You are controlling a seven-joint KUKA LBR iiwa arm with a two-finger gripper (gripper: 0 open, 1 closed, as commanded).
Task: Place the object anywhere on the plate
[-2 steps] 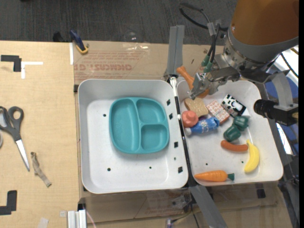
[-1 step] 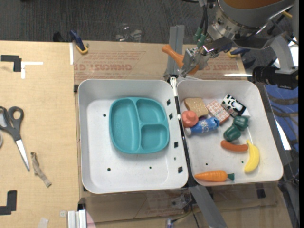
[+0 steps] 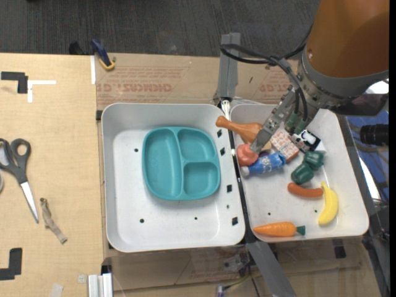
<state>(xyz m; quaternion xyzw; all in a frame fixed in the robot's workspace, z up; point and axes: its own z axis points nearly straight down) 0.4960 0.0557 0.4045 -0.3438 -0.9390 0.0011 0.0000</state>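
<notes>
**Left bin** (image 3: 124, 218): You have one teal plate (image 3: 182, 163) here. It has three compartments and lies flat near the middle of the bin floor.

**Right bin** (image 3: 272, 200): Every toy item you see lies here, well apart from the plate.
- Red round toy (image 3: 247, 156): sits close to the bin's left wall, just beside the wall shared with the plate's bin. It touches the blue bottle on its right.
- Blue bottle (image 3: 268, 163): lies on its side, between the red round toy and the green pepper.
- Drumstick (image 3: 239, 128): tan-orange, lying in the far left corner, just above the red round toy.
- Patterned box (image 3: 284, 142): small, tilted, just above the blue bottle.
- Green pepper (image 3: 306, 167): to the right of the bottle.
- Red-orange sausage (image 3: 305, 190): lies just below the pepper.
- Banana (image 3: 328, 205): near the right wall, beside the sausage's end.
- Carrot (image 3: 278, 229): lies along the near wall, apart from the rest.

**Gripper** (image 3: 257, 145): Slants down from the upper right, with its tip at the top edge of the red round toy, between the drumstick and the patterned box. You cannot tell whether it is spread or pressed together, nor whether it touches the toy.

**Counter** (image 3: 55, 129): Scissors (image 3: 20, 169) lie at its left edge.
</notes>
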